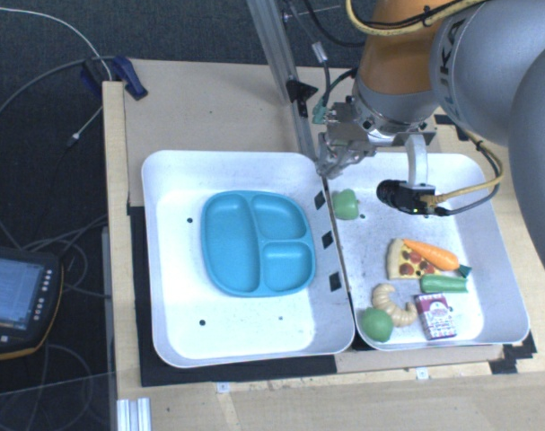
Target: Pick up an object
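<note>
My gripper (329,165) hangs over the far left corner of the right bin (496,268), close to the wall between the two bins. A small green round fruit (346,205) lies just below it on the bin floor, apart from the gripper. Nearer the front of that bin lie a pizza slice (405,260), an orange carrot (431,254), a green pepper-like piece (443,283), a maroon box (435,317), a beige curled piece (394,303) and a second green round fruit (375,324).
The left bin (173,312) holds a blue divided plate (257,242). A black fitting (403,196) with a yellow cable hangs off the arm over the right bin's back. A metal post (276,52) rises behind the bins. A handheld pendant (16,299) lies at far left.
</note>
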Robot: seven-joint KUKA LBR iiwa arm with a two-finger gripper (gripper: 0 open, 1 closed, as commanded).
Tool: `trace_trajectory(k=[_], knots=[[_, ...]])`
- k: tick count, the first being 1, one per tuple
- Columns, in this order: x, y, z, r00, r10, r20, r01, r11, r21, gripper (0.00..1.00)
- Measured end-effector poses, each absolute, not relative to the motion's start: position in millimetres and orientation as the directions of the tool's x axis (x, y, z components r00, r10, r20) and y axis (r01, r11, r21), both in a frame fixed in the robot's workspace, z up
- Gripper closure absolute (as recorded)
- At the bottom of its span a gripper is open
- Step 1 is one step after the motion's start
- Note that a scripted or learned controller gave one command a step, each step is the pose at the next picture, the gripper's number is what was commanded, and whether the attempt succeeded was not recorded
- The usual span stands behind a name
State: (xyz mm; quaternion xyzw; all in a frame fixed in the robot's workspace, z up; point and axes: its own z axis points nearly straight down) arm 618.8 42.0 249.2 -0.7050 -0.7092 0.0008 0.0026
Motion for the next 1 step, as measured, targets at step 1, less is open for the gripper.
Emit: trace_trajectory(k=[1], knots=[[588.4, 82.0, 247.0, -0.006, 1.000, 0.003, 1.000, 0.006, -0.005, 1.00]])
